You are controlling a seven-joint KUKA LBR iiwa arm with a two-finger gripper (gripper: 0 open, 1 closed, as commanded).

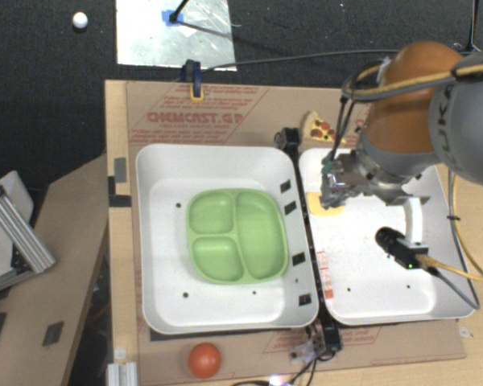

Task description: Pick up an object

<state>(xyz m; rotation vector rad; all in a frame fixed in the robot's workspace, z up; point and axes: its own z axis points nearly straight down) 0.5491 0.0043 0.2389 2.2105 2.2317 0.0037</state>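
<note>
Now you see the gripper (332, 190) low in the right bin (386, 296), directly over a yellow object (325, 207) by the bin's left wall; its grip cannot be told. Left of this bin lies a green divided plate (237, 236).

Small yellow flat object (328, 207) lies at the upper left of the right bin (386, 296), right of frame centre, partly hidden under the gripper (332, 190). Shape unclear; whether the gripper touches it cannot be told.
</note>
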